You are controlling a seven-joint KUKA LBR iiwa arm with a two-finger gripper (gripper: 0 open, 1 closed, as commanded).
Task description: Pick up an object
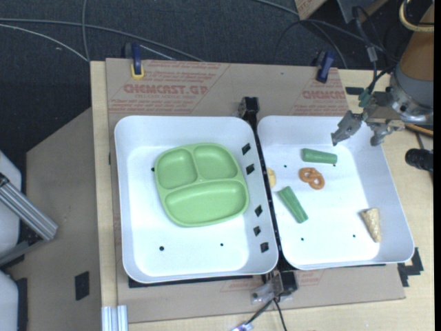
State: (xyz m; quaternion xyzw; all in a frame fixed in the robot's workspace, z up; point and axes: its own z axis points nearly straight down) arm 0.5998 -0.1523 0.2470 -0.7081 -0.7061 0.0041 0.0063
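- Gripper (361,128) over far right corner of right bin (393,192), fingers spread apart, holding nothing.
- Green stick (318,156) just near-left of it; pretzel (311,178) below.
- Green plate (201,183) in left bin (131,185).

Green divided plate (200,184) in left bin (131,205), tool (360,131) above right bin (393,205), nothing gripped

Glossy white plastic bins (138,240), a smooth green, seemingly plastic tray (200,185), on matt brown board (110,185).
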